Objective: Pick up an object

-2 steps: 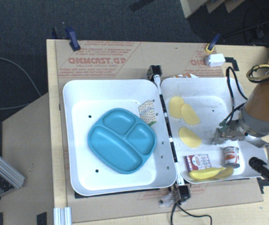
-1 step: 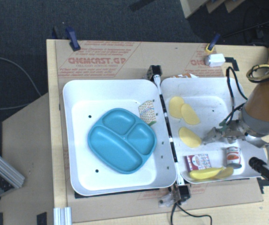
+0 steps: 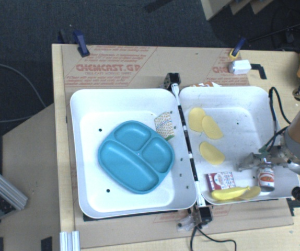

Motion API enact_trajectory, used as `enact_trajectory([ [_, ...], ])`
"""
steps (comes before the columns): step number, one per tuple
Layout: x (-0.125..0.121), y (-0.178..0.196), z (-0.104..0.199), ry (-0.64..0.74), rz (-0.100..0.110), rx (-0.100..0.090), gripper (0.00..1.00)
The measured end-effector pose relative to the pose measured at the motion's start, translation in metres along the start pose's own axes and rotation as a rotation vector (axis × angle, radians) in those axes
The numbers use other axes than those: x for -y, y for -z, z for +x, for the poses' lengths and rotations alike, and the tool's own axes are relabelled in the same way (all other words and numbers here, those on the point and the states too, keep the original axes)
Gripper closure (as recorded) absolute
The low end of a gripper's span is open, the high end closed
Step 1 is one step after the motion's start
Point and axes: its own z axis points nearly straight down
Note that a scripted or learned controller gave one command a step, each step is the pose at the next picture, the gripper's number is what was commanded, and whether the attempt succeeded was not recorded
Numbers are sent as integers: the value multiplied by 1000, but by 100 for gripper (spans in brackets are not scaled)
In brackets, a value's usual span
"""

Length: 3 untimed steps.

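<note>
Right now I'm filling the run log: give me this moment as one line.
arm: in right bin | pincer: over small bottle | banana: front edge | blue plate: left bin

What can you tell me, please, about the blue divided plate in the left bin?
The blue divided plate is a rounded, sky-blue tray that looks like moulded plastic, with three compartments: one long and two smaller. It lies flat and right side up, turned at a slant, on the floor of the left bin. A small patterned packet lies at its upper right edge.
</note>
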Motion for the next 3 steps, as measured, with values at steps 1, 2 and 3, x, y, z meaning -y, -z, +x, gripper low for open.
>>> enact_trajectory([
  [1, -54, 61, 3, 2, -3, 2, 0],
  [2, -128, 3, 119, 3, -3, 0, 0],
  [3, -128, 13, 118, 3, -5, 2, 100],
])
